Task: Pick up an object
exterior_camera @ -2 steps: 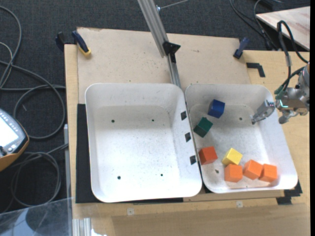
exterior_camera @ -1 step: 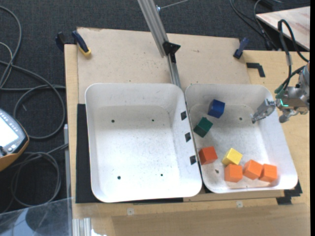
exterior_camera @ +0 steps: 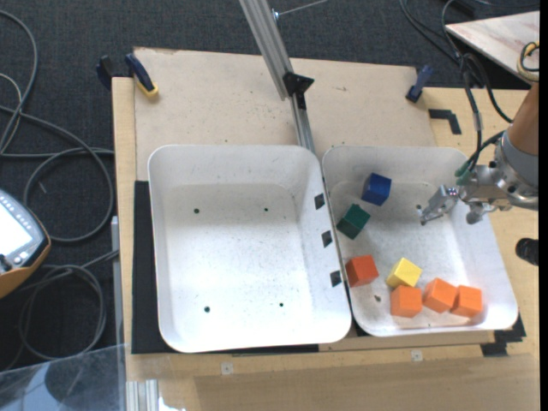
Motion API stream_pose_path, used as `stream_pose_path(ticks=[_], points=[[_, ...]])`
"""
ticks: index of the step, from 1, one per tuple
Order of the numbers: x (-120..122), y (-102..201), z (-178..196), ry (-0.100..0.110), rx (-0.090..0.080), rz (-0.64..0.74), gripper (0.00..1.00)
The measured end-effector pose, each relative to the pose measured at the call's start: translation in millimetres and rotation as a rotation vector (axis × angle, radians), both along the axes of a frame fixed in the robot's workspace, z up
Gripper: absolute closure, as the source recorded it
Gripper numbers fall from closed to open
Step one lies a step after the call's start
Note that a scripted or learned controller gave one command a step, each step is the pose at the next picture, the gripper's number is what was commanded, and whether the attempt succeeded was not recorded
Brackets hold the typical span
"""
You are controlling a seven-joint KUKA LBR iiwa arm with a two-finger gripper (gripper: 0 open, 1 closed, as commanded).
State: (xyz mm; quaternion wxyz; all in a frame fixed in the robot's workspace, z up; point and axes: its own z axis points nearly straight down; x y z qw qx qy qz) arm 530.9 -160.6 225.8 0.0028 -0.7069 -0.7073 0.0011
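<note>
The right bin [exterior_camera: 479, 255] holds several small cubes. A blue cube [exterior_camera: 376, 188] lies near its far wall, and a dark green cube [exterior_camera: 353, 221] is just in front of it to the left. Toward the near side are a red-orange cube [exterior_camera: 362, 270], a yellow cube [exterior_camera: 405, 273] and three orange cubes [exterior_camera: 407, 300] [exterior_camera: 441, 295] [exterior_camera: 468, 300] in a row. My gripper [exterior_camera: 452, 211] hangs over the right half of this bin, right of the blue cube and apart from every cube. Its fingers stand open with nothing between them.
The left bin [exterior_camera: 171, 255] sits beside the right one, with a metal rail [exterior_camera: 274, 50] slanting in from the top toward the gap between them. Blue clamps [exterior_camera: 141, 74] [exterior_camera: 419, 82] hold the board's far corners. Cables lie on the floor at left.
</note>
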Motion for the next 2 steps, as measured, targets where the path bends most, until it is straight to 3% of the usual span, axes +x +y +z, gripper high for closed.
stream_pose_path(ticks=[2], points=[[-13,-8,-105,0.000,0.000,-0.002,0.00]])
